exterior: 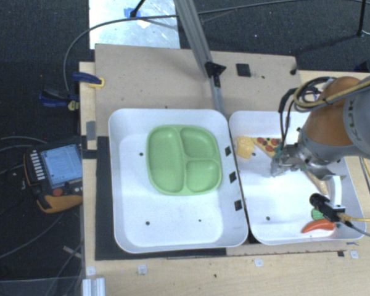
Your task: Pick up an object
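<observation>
Two bins; hand [282, 164] low in right bin [265, 227] beside pizza slice [258, 145]; grip unclear.

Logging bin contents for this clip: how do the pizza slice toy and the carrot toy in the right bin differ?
The pizza slice is pale yellow with red spots and lies at the bin's far left, near the gripper. The carrot is orange-red with a green tip and lies at the near right, beside the arm's black fitting. Both rest on the white bin floor.

The robot arm [357, 119] at the right of the frame is grey and round, with a shiny orange band [325, 119]. Black and yellow cables [296, 97] loop beside it. Its gripper [285, 163] is small, grey metal.
</observation>
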`<state>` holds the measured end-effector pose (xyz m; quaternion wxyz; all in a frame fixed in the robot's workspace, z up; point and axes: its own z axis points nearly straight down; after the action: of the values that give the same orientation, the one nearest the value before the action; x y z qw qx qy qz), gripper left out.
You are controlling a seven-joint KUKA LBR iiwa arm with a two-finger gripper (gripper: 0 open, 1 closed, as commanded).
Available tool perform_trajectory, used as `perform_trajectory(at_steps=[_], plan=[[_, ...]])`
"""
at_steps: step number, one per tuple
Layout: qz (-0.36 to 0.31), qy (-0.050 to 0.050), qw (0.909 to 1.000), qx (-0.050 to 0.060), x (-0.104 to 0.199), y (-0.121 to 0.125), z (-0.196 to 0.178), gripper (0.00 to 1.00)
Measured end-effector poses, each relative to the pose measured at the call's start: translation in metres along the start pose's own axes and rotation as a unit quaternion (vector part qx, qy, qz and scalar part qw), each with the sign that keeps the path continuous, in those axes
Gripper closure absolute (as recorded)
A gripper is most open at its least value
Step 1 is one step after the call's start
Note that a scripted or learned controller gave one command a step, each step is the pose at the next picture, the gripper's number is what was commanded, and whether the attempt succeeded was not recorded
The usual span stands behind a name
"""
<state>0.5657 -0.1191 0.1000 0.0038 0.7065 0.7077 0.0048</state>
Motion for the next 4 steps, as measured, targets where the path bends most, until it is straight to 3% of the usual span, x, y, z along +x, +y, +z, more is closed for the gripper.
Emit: perform_trajectory(at_steps=[2,3,4], plan=[[-0.002,-0.001,1.0,0.002,0.007,0.014,-0.115,1.0],[-0.002,-0.001,1.0,0.005,0.008,0.015,-0.124,1.0],[-0.004,0.0,1.0,0.006,0.064,0.012,-0.127,1.0]])
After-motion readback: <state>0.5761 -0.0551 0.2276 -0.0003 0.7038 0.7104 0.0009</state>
